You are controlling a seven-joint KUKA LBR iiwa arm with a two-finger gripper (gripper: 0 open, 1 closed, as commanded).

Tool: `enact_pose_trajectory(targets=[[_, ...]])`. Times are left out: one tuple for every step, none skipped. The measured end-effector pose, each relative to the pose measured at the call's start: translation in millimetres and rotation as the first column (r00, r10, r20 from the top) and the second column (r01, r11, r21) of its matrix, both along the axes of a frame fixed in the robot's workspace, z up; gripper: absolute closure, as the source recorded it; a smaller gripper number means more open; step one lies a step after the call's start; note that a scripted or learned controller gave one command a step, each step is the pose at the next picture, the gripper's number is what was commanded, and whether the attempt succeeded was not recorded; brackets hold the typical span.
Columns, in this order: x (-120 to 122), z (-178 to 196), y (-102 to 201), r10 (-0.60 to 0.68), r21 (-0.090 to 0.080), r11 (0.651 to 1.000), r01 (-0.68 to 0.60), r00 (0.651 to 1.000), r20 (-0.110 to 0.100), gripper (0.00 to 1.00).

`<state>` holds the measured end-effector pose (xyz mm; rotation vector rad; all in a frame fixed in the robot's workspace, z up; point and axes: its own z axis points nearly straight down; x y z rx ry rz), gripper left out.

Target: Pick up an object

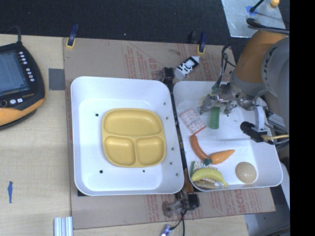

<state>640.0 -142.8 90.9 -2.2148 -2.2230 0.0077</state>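
Observation:
My gripper [218, 105] hangs over the back of the right bin [268, 154], its fingers spread open. The top end of a green cylinder [214, 119] lies just below it, near the left finger and not gripped. A red-and-white checked packet [192, 121] lies to the left of the cylinder. Further forward are a red-orange sausage [198, 146] and an orange carrot [222, 156]. At the bin's front lie a yellow banana [208, 175] and a beige ball [245, 172].
The left bin [83, 132] holds a yellow divided plate [133, 136]. An orange-edged control tablet [17, 85] lies on the bench at far left. A small black-and-white object [186, 66] sits behind the bins. The grey arm [263, 65] fills the back right.

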Motion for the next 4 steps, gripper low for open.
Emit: enact_pose_trajectory(targets=[[16, 1, -55, -0.002, 0.001, 1.000, 0.002, 1.000, 0.003, 0.00], [-11, 45, 7, 0.002, 0.001, 1.000, -0.002, 1.000, 0.003, 0.00], [-82, 0, 25, 0.002, 0.001, 1.000, -0.002, 1.000, 0.001, 0.00], [-4, 1, 17, -0.002, 0.001, 1.000, 0.002, 1.000, 0.004, 0.00]])
